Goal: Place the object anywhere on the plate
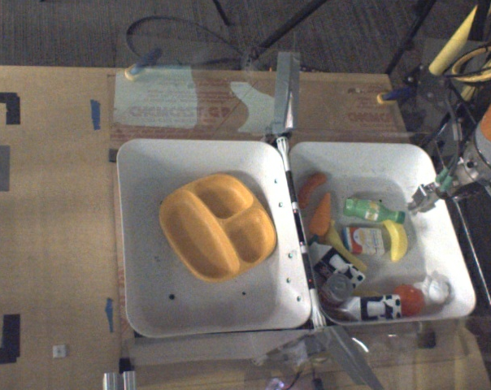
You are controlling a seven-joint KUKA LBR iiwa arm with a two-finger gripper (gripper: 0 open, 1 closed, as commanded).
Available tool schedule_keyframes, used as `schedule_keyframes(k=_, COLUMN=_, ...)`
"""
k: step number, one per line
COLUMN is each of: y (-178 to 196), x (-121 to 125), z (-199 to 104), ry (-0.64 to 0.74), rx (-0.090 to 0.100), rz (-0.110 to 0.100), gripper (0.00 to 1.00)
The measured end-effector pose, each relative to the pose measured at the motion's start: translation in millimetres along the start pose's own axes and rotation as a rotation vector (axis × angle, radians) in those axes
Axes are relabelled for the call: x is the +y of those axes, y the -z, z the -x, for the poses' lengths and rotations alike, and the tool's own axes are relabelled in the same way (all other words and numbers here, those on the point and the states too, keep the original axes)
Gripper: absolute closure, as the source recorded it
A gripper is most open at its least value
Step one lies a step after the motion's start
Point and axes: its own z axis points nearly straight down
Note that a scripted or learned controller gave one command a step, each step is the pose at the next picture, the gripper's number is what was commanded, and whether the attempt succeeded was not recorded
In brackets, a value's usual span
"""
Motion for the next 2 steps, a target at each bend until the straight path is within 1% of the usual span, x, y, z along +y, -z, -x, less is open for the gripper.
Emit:
schedule_keyframes(k=1, y=7, x=-25, z=-46, ry=-0.062, rx=0.002, rz=-0.005, gripper=1.0)
schedule_keyframes(k=2, y=51, x=-33, z=-52, ry=-0.195, rx=-0.001, rz=-0.002, gripper=1.0)
